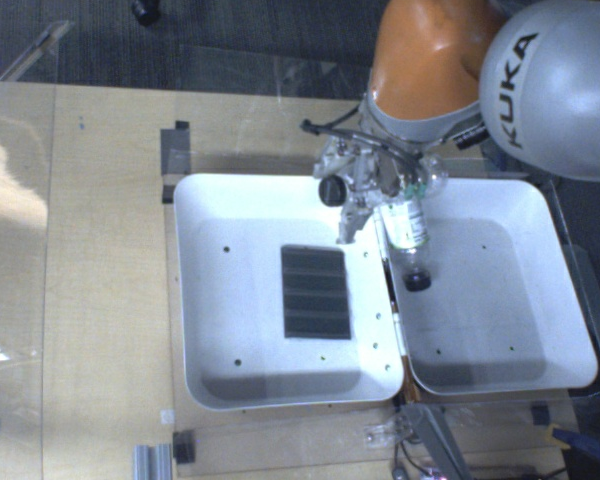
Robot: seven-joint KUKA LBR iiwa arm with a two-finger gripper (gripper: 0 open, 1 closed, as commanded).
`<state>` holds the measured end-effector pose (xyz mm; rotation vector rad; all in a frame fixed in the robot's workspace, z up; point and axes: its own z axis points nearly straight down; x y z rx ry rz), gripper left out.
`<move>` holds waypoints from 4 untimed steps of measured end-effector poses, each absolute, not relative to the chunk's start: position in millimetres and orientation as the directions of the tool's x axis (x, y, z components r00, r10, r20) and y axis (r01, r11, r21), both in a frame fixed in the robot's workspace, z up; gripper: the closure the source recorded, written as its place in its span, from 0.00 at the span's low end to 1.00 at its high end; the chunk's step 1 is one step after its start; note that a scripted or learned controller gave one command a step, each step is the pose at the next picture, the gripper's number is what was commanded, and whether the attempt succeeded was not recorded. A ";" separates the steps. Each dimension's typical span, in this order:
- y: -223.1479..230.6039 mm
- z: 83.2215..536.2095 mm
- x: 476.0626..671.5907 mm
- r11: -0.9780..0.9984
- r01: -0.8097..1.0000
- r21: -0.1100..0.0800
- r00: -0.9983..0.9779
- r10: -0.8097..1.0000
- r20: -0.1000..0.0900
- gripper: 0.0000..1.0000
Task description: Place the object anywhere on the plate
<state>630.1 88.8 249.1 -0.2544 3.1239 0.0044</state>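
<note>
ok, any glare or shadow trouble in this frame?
Camera view: bright glare on the acrylic sheet at left; soft shadows along the near walls of the left bin and right bin; dark plate reads clearly; gripper area slightly soft.

Wooden bench [100, 298] under two bins [205, 268]

Grey KUKA arm with orange wrist band

The arm [555, 78] has a rounded grey shell marked "KUKA" in black letters, a glossy orange band [430, 43] below it, thin black cables at the wrist, and a small metal gripper [375, 208] with 1 black knob.
</note>
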 end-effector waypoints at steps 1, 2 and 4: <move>38.5 274.9 641.7 0.909 -0.416 -0.001 -0.909 -0.416 -0.010 1.00; 41.0 246.6 667.5 0.816 -0.578 -0.002 -0.816 -0.578 -0.010 1.00; 106.3 186.4 652.8 0.486 -0.874 -0.003 -0.486 -0.874 -0.009 1.00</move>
